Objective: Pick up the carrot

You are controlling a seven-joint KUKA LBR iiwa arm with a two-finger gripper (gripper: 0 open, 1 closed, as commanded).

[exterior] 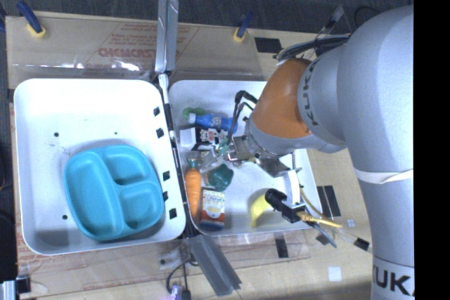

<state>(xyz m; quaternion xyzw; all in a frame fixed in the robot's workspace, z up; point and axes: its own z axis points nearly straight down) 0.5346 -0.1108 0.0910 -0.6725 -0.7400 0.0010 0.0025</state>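
While the fingers' state cannot be told, the carrot (193,192) lies lengthwise along the right bin's (239,228) left wall.

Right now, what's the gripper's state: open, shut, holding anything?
Gripper: cannot be told; it is over the right bin, and the carrot lies apart from it.

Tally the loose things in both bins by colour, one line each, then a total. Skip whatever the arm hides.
Orange: 1, the carrot
Yellow: 1, the banana
Light blue: 1, the divided tray in the left bin
Blue: 1, the bottle
Teal: 1, the small piece
Multicoloured: 1, the printed box
Total: 6
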